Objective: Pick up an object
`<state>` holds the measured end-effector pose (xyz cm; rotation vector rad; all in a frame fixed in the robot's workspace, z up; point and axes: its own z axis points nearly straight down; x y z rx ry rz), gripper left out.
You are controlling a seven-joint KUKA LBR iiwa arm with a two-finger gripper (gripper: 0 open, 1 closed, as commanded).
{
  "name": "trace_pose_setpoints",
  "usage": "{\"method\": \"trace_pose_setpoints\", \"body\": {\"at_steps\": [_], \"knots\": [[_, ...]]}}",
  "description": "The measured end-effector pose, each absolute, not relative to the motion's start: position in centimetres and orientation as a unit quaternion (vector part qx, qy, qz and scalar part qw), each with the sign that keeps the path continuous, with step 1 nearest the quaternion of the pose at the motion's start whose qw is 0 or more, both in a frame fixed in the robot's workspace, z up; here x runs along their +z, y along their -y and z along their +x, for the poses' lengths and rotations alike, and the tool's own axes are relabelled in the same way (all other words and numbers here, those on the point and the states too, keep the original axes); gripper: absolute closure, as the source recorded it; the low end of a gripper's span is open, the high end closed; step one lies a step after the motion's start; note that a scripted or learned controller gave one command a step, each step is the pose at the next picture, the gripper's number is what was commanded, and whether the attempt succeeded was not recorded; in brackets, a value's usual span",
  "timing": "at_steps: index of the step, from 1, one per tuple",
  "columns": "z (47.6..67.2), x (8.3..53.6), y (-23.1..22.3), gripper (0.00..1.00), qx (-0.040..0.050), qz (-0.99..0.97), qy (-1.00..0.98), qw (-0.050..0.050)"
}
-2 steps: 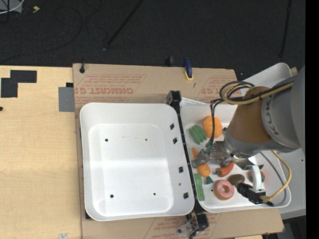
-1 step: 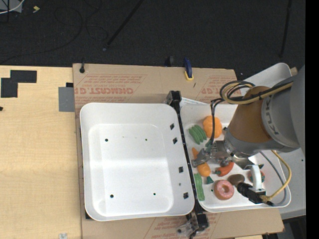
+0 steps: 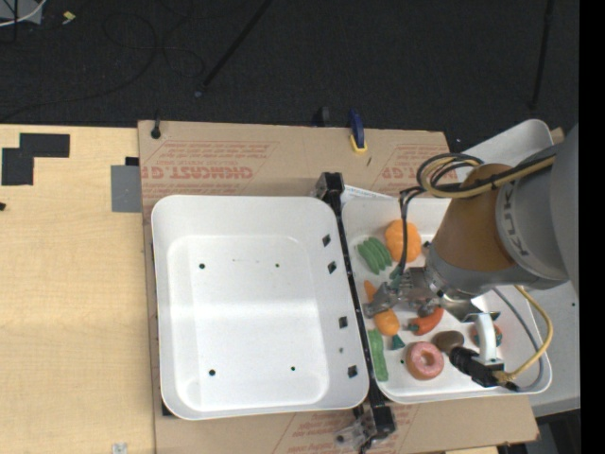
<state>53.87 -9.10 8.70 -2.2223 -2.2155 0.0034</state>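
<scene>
Toys [image 3: 405, 242] crowd the right bin [image 3: 535, 382] on cardboard [image 3: 236, 159]; claw [image 3: 389, 296] grip unclear; dark floor [image 3: 284, 45] behind

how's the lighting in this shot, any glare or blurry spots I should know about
Camera view: even overhead light, bright on the left bin, whose floor shows a soft shadow band along its near side. The floor above the bench is dark and underexposed. Mild blur around the claw, so small toys there, like the pink donut, look soft. No strong glare.
</scene>
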Motion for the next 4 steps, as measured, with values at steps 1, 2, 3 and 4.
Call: {"method": "trace_pose_setpoints", "body": {"at_steps": [1,2,3,4], "knots": [[53.9,8.7,9.1,0.0,0.0011,-0.708,0.706,0.002],[53.9,9.7,9.2,1.0,0.0014,-0.71,0.705,0.003],[61.1,19.4,1.7,1.0,-0.0045,-0.704,0.71,-0.003],[64.6,23.8,-3.2,1.0,-0.0014,-0.705,0.709,-0.001]]}}
